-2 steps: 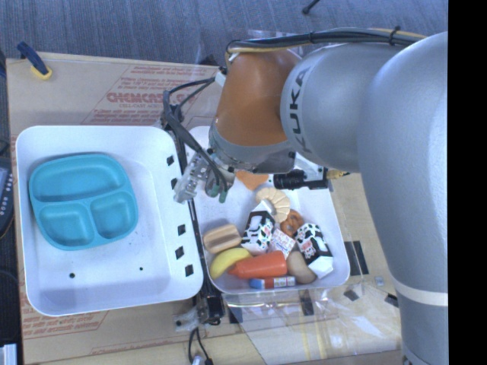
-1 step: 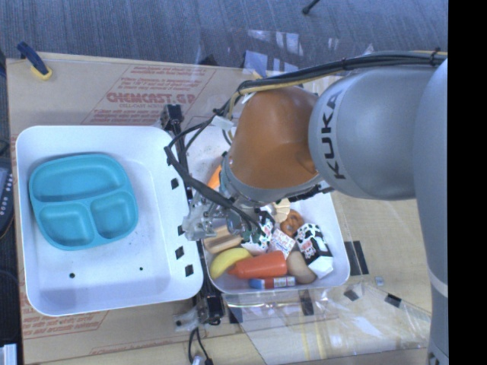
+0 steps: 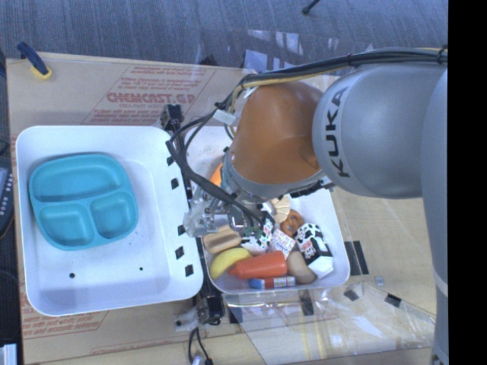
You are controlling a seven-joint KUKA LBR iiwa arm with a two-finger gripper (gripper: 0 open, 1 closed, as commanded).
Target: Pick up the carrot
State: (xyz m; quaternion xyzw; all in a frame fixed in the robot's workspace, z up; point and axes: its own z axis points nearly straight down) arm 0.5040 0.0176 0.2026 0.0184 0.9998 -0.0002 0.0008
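Observation:
The carrot [image 3: 263, 265], an orange-red tapered piece, lies near the front of the right bin [image 3: 339, 268] among other toys. My gripper [image 3: 215, 219] hangs low over the left part of that bin, just behind and to the left of the carrot. The orange wrist band and the grey arm hide the back half of the bin. I see nothing held in the gripper.
Around the carrot lie a yellow banana [image 3: 227, 261], a tan bread piece [image 3: 221, 240], a cow-patterned toy [image 3: 310, 243] and a marker [image 3: 272, 283]. The left bin [image 3: 91, 280] holds a blue divided tray [image 3: 81, 198]. Black cables [image 3: 186, 154] loop over the wall between the bins.

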